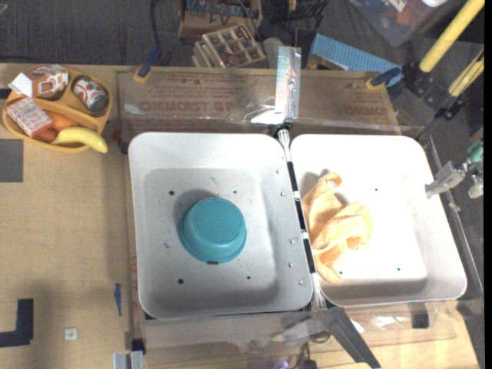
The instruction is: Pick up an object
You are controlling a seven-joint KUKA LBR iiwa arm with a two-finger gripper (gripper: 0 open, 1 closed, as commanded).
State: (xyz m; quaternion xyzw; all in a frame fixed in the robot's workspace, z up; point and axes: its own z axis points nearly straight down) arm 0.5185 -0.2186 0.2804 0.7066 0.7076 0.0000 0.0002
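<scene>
A teal bowl lies upside down in the middle of the left bin. A crumpled yellow-orange cloth lies in the left part of the right bin, close to the divider between the two bins.
An orange dish with a banana and food packets sits on the bench at the far left. A small grey metal bracket stands at the right bin's right rim. Boxes, cables and yellow bars clutter the space behind the bins.
</scene>
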